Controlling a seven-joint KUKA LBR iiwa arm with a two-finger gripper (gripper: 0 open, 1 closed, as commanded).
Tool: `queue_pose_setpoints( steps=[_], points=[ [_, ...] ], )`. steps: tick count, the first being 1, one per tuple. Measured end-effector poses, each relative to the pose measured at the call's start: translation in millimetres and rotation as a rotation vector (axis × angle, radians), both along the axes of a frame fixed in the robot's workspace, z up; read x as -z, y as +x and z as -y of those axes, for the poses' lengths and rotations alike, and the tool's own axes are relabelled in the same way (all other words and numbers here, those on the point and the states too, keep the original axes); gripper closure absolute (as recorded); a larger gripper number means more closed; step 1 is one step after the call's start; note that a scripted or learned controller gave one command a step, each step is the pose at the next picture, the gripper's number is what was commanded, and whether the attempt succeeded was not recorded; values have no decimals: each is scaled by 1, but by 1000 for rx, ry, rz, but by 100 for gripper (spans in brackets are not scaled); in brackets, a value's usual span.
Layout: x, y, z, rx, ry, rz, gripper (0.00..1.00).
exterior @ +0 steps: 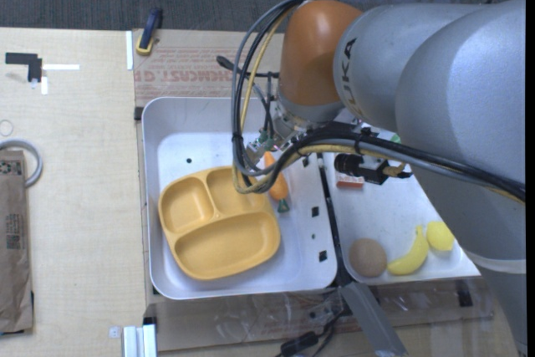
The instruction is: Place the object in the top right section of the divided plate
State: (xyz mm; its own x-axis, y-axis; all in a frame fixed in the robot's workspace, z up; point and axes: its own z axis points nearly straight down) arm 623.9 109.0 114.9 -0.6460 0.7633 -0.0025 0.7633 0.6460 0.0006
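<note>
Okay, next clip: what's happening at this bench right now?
The grey KUKA arm with the orange band reaches in over the left white bin, its wrist hanging above the upper right part of the yellow divided plastic plate. A small orange object sits at the plate's right edge, under the cables. In the right white bin lie a banana, a lemon and a brown round fruit.

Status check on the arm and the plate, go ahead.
Gripper low over yellow plate's top right section, fingers hidden by cables. Small orange object at plate's right edge, hold unconfirmed. Banana, lemon in right bin.
</note>
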Motion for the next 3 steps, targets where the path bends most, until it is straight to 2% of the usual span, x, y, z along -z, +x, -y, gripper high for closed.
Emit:
queue_pose_setpoints(
  steps=[1, 2, 3],
  points=[
    [17, -41, -16, -243, -1, 14, 0],
    [18, -49, 2, -803, 0, 15, 0],
    [10, -48, 5, -796, -3, 18, 100]
  ],
)
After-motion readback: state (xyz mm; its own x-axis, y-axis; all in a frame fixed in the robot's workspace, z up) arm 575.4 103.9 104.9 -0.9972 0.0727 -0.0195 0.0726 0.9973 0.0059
